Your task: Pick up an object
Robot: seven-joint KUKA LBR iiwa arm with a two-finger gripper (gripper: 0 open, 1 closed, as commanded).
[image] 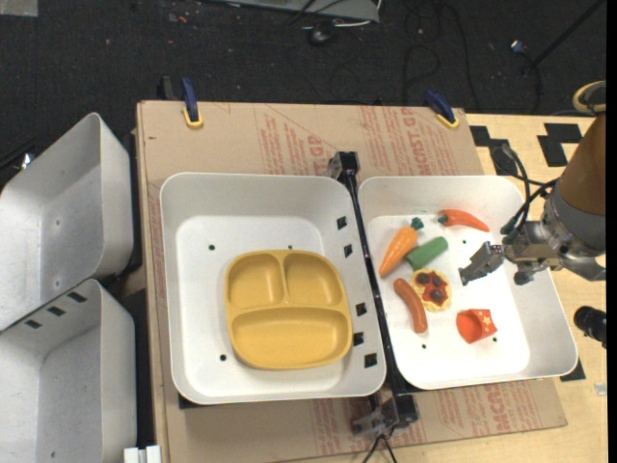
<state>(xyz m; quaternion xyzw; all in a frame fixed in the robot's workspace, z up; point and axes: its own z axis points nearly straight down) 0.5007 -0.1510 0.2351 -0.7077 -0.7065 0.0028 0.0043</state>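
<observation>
Cardboard-topped bench (pixel 251 138) carries two white bins: left bin (pixel 183 287) has a yellow divided plate (pixel 287 309), right bin (pixel 540 340) has the toys, and the gripper (pixel 479 263) hangs over the right bin with nothing between its fingers, which look slightly parted, though the dark tips are hard to read. Relative to the gripper: small pizza (pixel 431 288) just left-below, red cup (pixel 476 325) below, sausage (pixel 410 305) beyond the pizza, green piece (pixel 426 252) and carrot (pixel 398 248) to the left, red-orange pepper (pixel 465 220) above-left; none touching it.
</observation>
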